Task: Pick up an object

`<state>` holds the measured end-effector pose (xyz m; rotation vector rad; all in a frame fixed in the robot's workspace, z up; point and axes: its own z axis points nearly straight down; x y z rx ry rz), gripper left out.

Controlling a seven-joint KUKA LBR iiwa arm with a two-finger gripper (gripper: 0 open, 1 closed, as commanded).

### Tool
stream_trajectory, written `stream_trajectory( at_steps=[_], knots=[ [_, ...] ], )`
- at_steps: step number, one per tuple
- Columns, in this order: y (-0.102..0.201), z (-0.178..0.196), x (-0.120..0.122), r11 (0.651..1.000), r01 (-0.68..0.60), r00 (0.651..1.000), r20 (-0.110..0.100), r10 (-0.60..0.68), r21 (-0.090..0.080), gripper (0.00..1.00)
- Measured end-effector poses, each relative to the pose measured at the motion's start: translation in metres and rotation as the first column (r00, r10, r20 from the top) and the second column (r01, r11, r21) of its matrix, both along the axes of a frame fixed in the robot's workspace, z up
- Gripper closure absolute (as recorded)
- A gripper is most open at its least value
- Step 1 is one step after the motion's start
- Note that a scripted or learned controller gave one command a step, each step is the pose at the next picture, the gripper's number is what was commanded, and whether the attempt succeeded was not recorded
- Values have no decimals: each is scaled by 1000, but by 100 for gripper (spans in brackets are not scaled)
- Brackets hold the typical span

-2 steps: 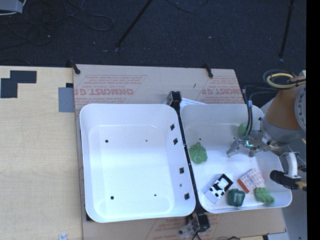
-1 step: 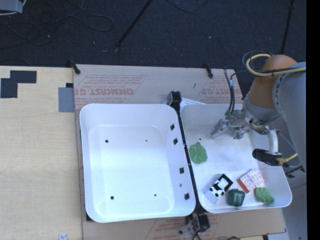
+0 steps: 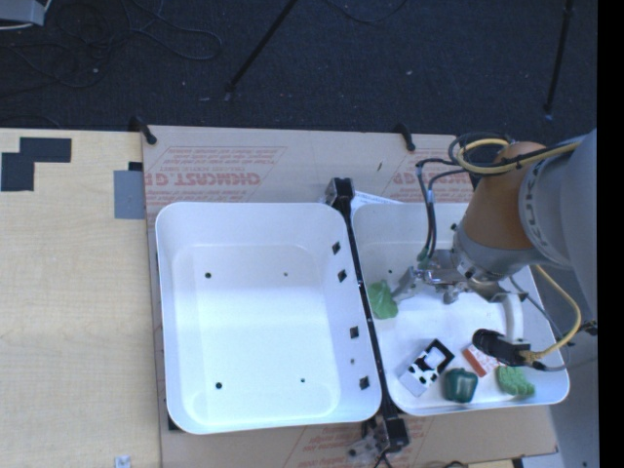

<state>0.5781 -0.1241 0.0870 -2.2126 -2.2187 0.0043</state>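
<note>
Gripper (image 3: 408, 283) reaches low toward the green lump (image 3: 382, 301) by the right bin's (image 3: 552, 390) divider wall; fingers' state indiscernible.

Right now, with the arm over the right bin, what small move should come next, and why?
Probably a short descent onto the light green object. The gripper sits right beside it near the right bin's left wall, and nothing shows between its fingers. The other items lie toward the front edge, farther from the gripper, so this looks like the nearest target.
</note>
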Motion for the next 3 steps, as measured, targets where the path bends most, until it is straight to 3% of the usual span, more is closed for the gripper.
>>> stream_trajectory(
  at_steps=[1, 2, 3],
  knots=[
    [-23, 1, -57, 1000, 6, 1000, 2, -6, -2, 0],
    [-84, 1, -11, 1000, 5, 1000, 10, -5, -7, 0],
    [36, 0, -22, 1000, -6, 1000, 4, 6, 3, 0]
  ],
)
